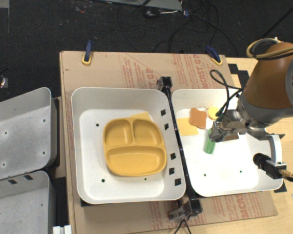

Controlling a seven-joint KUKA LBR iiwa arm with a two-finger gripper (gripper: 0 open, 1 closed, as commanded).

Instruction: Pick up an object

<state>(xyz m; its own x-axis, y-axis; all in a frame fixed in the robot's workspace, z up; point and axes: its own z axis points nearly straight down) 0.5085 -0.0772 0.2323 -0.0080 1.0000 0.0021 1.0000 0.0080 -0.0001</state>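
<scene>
My arm [271, 84] comes in from the right, over the right bin [229, 179]. My tool [219, 134] hangs low in that bin, near its middle. A small green thing [209, 146] sits right under my tool, and its top end touches or almost touches the tool tip. It looks like a little green tube, a bit tilted. I cannot tell if my tool is wide or narrow, because my arm hides that part, so I cannot say I am holding the green thing.

Just left of my tool lies an orange block [198, 118]. Under it is a flat yellow piece [186, 127], close to the wall between the two bins. A small yellow thing [213, 112] peeks out next to the orange block, beside my arm.

The left bin [88, 179] holds a big yellow tray [135, 146] with three parts. It lies flat in the middle of that bin.

Both bins sit side by side on the brown counter [117, 67].
</scene>
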